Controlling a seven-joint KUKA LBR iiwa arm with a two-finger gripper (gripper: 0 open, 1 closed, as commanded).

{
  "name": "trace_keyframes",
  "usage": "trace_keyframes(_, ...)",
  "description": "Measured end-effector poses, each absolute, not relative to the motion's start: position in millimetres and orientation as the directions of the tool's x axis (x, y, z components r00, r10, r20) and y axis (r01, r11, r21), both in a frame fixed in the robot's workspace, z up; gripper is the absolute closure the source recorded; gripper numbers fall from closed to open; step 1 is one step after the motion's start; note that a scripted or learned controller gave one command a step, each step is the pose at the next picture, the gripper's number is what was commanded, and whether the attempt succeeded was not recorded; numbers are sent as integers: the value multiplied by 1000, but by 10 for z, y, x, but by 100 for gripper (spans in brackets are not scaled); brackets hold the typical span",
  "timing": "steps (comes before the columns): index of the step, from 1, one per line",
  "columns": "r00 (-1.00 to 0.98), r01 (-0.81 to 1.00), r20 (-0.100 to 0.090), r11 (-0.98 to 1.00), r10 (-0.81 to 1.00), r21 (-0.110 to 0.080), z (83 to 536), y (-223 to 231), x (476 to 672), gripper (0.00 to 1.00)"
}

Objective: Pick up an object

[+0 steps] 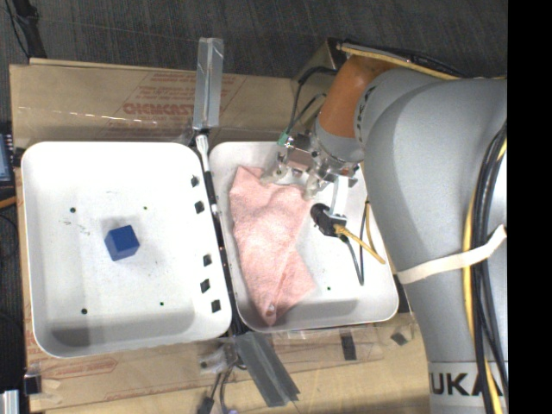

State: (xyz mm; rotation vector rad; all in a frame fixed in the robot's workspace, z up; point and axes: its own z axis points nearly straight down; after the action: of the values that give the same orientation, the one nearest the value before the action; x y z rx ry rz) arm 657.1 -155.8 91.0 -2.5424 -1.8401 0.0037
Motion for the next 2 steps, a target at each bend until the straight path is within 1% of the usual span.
trace_keyframes(1,154,988,0,-154,988,-1,923,-1965,6524,0)
trace_keyframes(2,146,989,0,-146,989,-4,1008,-1942,6531,100)
